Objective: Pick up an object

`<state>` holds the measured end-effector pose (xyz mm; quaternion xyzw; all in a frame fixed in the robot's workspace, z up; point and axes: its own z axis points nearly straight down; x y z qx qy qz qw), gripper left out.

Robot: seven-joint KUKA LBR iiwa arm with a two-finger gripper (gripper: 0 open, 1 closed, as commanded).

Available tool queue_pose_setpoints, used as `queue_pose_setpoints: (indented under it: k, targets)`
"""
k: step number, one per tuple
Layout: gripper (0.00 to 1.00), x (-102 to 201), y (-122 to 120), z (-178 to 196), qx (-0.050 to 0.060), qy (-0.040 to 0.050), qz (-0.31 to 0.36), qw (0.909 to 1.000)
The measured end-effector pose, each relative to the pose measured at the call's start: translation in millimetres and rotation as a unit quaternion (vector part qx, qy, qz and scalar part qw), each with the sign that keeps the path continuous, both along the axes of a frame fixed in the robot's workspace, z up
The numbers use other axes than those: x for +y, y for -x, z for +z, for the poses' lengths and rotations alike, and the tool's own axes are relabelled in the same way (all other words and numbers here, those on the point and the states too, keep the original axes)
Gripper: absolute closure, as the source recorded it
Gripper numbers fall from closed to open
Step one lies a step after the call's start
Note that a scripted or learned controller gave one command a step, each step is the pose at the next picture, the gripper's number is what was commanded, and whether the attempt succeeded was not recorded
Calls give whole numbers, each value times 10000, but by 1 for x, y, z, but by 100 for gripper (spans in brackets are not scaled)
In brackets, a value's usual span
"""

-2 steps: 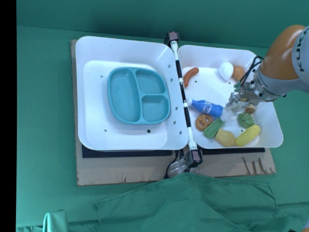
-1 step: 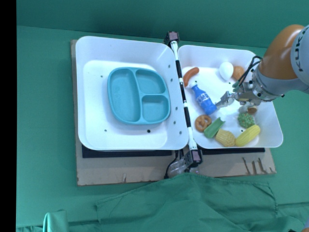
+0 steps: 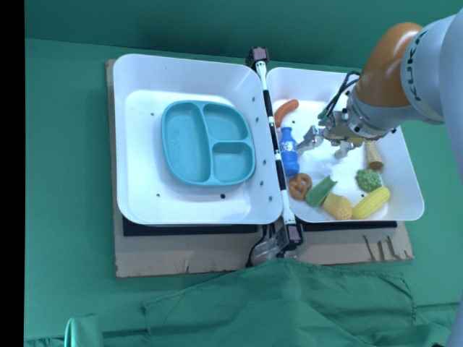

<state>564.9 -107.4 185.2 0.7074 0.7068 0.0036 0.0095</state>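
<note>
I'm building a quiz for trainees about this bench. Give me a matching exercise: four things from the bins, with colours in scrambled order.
Things:
1. divided plate
2. bottle
3. sausage
4. broccoli

Colours:
A. green
B. orange-red
C. teal
D. blue

Pairs: 1-C, 2-D, 3-B, 4-A

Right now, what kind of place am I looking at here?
Probably a robot test bench: a grey arm reaches over two white bins, one holding a teal divided plate, the other toy food like a corn cob, all on green cloth.
</note>
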Motion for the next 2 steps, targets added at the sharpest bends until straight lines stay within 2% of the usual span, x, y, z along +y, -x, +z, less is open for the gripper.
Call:
queue_pose_setpoints:
  k: [1, 2]
  targets:
    - [0, -1, 0, 0, -2, -17, -13, 10000]
    - [0, -10, 7, 108, 17, -21, -10, 10000]
